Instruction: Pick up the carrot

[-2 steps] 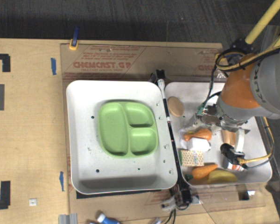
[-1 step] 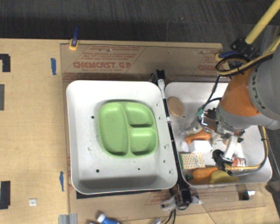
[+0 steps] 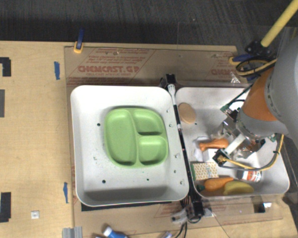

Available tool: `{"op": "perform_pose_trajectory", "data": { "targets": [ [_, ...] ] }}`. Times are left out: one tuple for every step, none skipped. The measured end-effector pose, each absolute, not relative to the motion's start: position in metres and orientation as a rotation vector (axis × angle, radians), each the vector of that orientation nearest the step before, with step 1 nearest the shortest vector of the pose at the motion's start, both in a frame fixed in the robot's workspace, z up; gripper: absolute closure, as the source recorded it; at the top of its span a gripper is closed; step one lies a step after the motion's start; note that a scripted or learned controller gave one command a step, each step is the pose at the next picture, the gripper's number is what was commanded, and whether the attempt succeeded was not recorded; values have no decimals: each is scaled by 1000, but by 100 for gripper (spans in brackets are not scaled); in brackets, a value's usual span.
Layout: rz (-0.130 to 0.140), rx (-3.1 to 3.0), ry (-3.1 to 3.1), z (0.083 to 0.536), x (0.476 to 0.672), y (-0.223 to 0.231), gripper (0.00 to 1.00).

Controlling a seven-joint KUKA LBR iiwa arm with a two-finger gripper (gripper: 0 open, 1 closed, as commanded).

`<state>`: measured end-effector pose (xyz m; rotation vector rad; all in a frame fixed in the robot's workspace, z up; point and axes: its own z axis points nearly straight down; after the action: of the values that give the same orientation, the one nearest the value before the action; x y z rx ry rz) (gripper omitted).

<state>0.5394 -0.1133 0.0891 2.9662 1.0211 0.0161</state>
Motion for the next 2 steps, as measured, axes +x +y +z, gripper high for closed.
{"op": "perform_pose_trajectory", "data": {
  "targets": [
    [7, 2963, 1026, 100, 538, -115, 100],
    [27, 2975, 980, 91, 496, -124, 100]
  ]
}}
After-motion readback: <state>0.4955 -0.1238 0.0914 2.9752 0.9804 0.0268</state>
